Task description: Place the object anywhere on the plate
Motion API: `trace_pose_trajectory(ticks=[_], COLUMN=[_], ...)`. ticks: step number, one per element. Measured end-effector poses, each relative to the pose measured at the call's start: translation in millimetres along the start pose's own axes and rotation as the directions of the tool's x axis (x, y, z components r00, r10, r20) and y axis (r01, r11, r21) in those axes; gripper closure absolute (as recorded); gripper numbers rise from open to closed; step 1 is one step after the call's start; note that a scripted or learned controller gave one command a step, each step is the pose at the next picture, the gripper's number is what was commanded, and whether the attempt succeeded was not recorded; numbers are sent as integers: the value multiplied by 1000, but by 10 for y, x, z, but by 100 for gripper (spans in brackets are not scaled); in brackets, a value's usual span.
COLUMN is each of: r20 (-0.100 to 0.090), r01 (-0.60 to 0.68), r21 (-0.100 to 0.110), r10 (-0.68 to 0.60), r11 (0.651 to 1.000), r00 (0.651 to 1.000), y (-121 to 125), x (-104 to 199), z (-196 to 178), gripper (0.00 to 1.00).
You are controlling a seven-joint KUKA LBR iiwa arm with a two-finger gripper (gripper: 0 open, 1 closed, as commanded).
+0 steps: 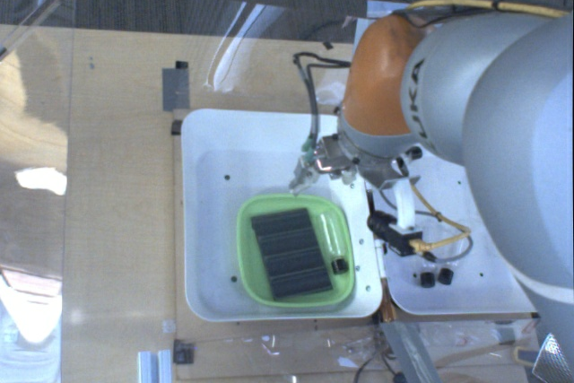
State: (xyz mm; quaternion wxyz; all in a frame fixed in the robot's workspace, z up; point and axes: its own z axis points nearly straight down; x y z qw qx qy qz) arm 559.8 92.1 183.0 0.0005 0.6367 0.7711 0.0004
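You are looking down on a green plate (337, 229) in the left white bin (202, 220), carrying a dark ridged block (289, 253) and a small black piece (340, 265). The gripper (305, 175) hovers just above the plate's far edge.

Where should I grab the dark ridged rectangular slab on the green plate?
From above, across the narrow width of the dark ridged slab, mid-length: it lies flat on the green plate, with bare plate along both long sides.
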Motion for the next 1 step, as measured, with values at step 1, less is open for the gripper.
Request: trace_pose_trajectory(ticks=[1], r20=[0], r01=[24], r21=[-1], r10=[-24], r11=[1000], r00=[1000], y=[390], x=[-576], z=[-4], gripper=[0])
